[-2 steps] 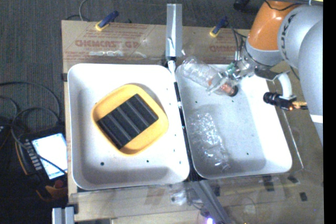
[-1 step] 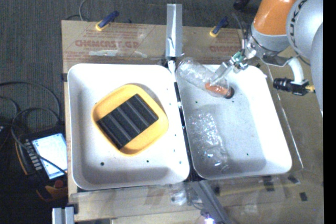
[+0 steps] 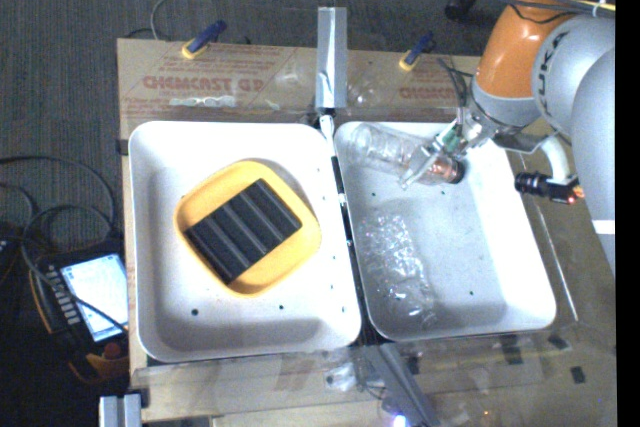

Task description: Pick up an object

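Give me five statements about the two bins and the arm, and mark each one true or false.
1. The yellow tray with black ridges lies in the left bin. True.
2. The clear plastic bottle stands upright in the middle of the left bin. False: it lies on its side near the far edge of the right bin.
3. The gripper is over the right bin. True.
4. A crumpled clear plastic piece lies in the right bin. True.
5. The two blue clamps sit inside the bins. False: they are on the board's far edge, outside both bins.
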